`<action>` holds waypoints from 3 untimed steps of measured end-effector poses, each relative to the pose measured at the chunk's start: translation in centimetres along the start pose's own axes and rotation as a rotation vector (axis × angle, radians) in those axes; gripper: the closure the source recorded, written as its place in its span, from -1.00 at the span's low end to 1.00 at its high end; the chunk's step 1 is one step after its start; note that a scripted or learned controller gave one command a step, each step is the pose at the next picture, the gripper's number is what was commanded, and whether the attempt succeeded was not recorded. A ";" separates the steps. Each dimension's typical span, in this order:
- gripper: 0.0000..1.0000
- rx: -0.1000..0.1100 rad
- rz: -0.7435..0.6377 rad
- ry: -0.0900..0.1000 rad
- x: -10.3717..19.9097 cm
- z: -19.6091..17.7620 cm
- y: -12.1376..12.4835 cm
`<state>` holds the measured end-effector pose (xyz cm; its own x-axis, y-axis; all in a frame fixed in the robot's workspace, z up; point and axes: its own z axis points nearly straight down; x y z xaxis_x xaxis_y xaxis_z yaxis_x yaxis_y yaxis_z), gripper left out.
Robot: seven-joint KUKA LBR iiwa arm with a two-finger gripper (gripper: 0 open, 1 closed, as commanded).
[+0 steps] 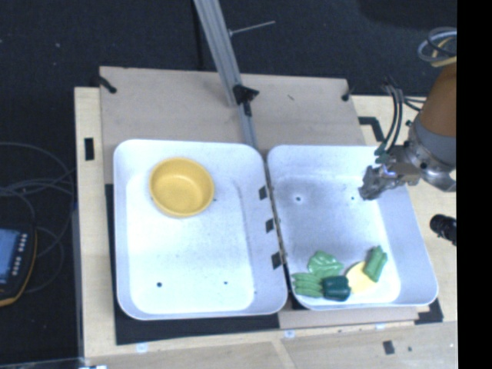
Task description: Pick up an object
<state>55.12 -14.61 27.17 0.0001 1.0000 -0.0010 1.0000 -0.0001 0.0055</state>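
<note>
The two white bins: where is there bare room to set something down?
Left bin: bare below and right of the yellow bowl. Right bin: bare across the upper and middle floor, under the tool. Crowded at its near corner, where the green and yellow toys cluster.

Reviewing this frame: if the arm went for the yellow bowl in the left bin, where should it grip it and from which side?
Probably the rim, from straight above. The yellow bowl sits upright with its mouth open to the camera, alone in the left bin, so one finger could drop inside and one outside the wall. The gripper hovers over the right bin, so it must cross over first.
</note>
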 end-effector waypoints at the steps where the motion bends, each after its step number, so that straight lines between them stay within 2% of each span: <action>1: 1.00 0.005 -0.004 0.002 5.4 1.5 0.2; 3: 1.00 0.005 -0.003 0.001 14.0 1.7 0.4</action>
<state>55.48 -0.64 25.44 -0.0029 1.0000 0.0004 1.0000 0.0029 0.0007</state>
